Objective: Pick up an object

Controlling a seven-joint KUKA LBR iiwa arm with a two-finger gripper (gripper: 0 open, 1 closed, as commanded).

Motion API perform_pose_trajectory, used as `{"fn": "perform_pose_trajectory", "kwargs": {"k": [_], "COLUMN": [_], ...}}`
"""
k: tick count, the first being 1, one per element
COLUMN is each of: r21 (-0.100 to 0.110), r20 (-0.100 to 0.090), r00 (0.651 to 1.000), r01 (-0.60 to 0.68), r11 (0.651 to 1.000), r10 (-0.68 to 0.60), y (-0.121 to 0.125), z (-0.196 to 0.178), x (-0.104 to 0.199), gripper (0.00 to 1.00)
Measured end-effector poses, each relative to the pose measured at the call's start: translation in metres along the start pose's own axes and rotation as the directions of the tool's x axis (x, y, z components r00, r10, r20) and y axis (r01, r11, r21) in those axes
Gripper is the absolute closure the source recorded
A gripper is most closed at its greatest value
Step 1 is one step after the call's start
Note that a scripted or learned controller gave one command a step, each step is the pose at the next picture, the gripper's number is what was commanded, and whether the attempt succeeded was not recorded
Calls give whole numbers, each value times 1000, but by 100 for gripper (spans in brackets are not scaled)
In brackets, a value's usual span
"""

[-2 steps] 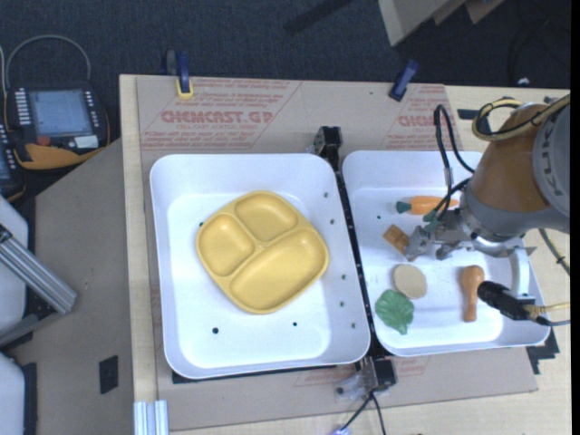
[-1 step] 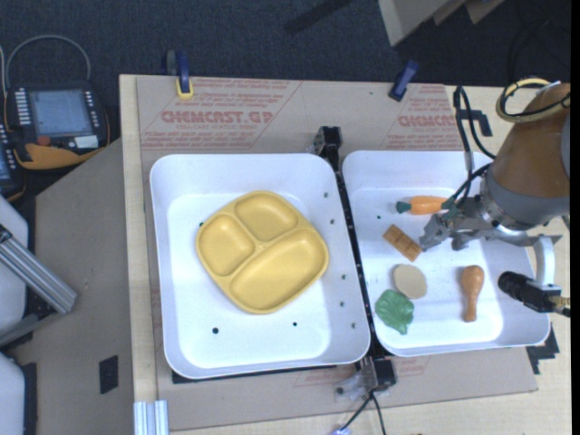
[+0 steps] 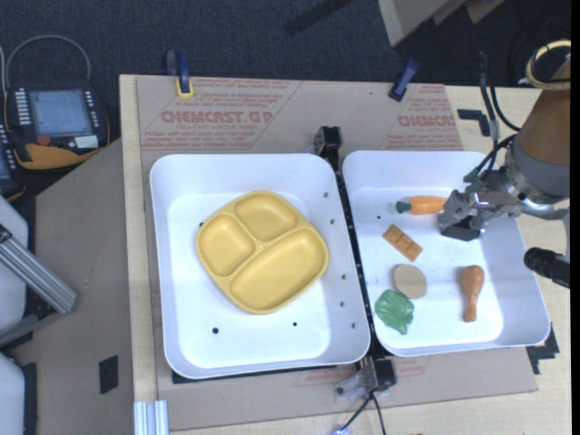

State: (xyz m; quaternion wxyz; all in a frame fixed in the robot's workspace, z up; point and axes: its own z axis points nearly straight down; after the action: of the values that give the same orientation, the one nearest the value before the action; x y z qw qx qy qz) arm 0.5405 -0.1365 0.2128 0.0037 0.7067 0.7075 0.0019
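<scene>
Two white bins sit on cardboard; left bin bears a yellow plate, right bin a carrot, cracker, cookie, lettuce and drumstick. Gripper hangs just beside the carrot; its grip I cannot tell. Nothing looks lifted yet, so the pick remains

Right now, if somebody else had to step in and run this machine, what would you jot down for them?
Gripper: low in the right bin, just right of the toy carrot. Whether it grips anything cannot be told.
Right bin also holds a brown cracker, a beige round piece, a green leafy piece and a drumstick, all lying apart.
Left bin: a yellow divided plate.
Done: arm is down among the items.
Left: nothing is visibly lifted yet; a pick remains to be made.
</scene>
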Motion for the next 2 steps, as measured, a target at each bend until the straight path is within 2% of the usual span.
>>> {"fn": "perform_pose_trajectory", "kwargs": {"k": [1,2], "r21": [4,8], "r20": [-1,-3], "r00": [1000,1000], "r01": [0,4], "r11": [1000,1000], "r10": [0,-4], "y": [1,17], "z": [-18,-6], "x": [0,52], "gripper": [100,100]}}
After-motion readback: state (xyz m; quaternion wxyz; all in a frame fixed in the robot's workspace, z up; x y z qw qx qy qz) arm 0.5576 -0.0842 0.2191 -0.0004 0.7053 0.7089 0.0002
